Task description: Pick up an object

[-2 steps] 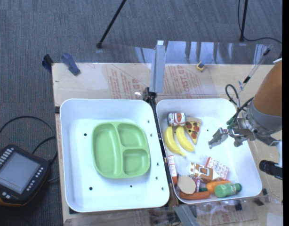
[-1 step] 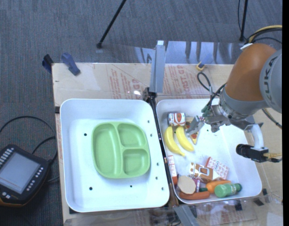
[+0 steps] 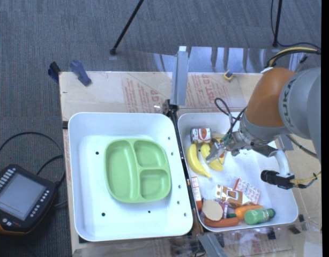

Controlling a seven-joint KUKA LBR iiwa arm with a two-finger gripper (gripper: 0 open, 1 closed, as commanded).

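Camera view shows the big grey arm (image 3: 285, 108) over the right bin (image 3: 291, 197). Its gripper (image 3: 218, 153) sits low in that bin, right on top of the yellow bananas (image 3: 198, 162), just below a small can (image 3: 201, 135). I cannot tell how the claw stands.

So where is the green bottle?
The green bottle lies in the right bin's near right corner, beside the carrot.
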